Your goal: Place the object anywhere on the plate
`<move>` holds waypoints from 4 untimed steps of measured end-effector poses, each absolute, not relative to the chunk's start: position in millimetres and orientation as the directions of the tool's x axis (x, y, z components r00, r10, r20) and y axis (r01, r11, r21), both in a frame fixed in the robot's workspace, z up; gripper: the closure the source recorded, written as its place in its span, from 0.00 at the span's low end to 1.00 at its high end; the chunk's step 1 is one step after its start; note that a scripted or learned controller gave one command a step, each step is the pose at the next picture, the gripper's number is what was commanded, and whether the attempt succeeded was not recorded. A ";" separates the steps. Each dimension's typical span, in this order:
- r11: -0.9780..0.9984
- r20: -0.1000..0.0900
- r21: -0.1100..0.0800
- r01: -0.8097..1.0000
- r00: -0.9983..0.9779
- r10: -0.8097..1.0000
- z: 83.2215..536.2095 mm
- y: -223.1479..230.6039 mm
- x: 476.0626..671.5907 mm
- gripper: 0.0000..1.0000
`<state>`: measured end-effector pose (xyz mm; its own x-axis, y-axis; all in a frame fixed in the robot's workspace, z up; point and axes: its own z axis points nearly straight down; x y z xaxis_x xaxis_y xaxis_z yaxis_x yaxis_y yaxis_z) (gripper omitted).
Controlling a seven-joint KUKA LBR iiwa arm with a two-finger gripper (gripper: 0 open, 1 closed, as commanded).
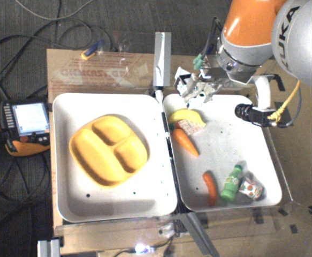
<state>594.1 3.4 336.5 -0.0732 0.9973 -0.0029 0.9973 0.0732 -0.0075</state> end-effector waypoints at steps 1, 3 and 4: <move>-0.033 -0.006 -0.008 0.999 0.033 0.999 276.4 -6.6 601.3 1.00; -0.003 -0.001 -0.008 1.000 0.003 1.000 244.7 50.9 576.5 1.00; -0.030 -0.006 -0.006 1.000 0.030 1.000 345.1 3.3 571.0 1.00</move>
